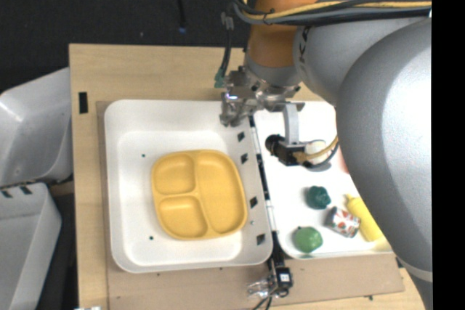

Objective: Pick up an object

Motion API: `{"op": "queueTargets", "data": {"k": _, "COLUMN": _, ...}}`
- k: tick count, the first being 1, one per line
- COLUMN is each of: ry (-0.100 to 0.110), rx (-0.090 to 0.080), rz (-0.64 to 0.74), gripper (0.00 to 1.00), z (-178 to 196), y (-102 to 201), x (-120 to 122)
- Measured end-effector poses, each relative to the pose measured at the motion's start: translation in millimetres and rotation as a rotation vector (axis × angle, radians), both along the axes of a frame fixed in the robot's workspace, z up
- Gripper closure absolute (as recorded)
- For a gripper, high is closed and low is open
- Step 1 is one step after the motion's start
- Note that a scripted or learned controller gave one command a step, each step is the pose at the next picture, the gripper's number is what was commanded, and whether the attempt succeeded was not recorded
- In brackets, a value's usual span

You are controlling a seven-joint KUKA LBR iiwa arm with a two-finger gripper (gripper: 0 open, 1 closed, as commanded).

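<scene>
A yellow divided plate [197,194] lies flat in the middle of the left bin [120,156]. The right bin [320,116] holds a dark teal lump [317,197], a light green round piece [308,239], a small red and white can [343,221] and a long yellow piece [363,218]. My gripper [234,111] hangs over the far right corner of the left bin, close to the wall between the two bins. It is well behind the plate and apart from the small things. I see nothing held in it.
The grey arm covers the far and right side of the right bin. The divider between the bins [258,185] runs just under the gripper. The wooden bench [87,69] borders the bins on the left and behind.
</scene>
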State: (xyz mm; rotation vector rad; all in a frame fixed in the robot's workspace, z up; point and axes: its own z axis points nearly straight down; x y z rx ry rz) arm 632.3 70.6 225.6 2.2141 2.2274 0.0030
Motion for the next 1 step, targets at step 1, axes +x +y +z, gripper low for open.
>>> {"op": "queueTargets", "data": {"k": 1, "ry": 0.001, "rx": -0.001, "rz": -0.003, "gripper": 0.0, "z": 0.2, "y": -2.9, "x": -0.2}}
